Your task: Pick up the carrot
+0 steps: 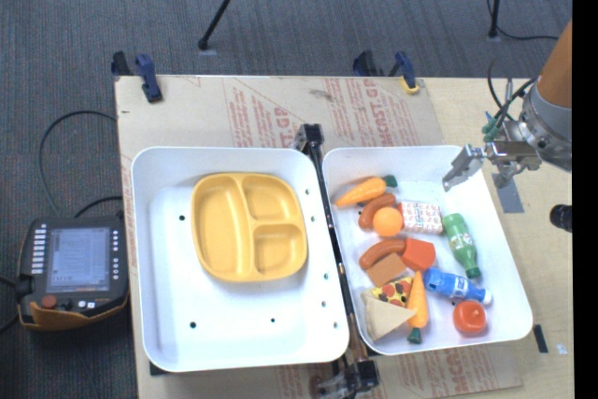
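A carrot [363, 192] with a green top lies at the far left of the right bin [509, 248], pointing left. A second carrot [418, 306] lies near that bin's front, green end toward me, among other toy food. My gripper [484, 182] hangs over the bin's far right corner, well to the right of the first carrot. It is open, with one finger [458, 171] over the bin and the other by the right rim, and nothing is between them.
The right bin also holds an orange ball [388, 220], a white box [421, 217], a green bottle [460, 243], a blue bottle [455, 285], a sausage [381, 252] and an orange cup [471, 318]. A yellow divided plate [250, 226] sits in the left bin [159, 294].
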Controlling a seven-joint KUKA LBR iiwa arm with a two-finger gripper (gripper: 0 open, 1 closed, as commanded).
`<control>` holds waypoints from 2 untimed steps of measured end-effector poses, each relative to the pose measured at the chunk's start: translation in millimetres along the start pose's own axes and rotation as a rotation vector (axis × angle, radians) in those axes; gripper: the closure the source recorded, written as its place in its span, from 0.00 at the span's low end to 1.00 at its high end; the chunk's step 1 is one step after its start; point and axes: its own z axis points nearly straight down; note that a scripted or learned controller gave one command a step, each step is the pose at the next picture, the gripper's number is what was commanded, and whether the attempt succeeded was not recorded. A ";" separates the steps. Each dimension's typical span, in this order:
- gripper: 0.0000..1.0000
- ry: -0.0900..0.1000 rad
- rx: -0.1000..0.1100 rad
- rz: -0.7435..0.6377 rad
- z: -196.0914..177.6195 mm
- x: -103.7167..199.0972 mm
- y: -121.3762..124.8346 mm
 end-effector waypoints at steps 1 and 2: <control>0.00 0.002 0.005 0.124 176.2 74.0 -105.5; 1.00 0.000 0.003 0.131 165.6 72.2 -105.0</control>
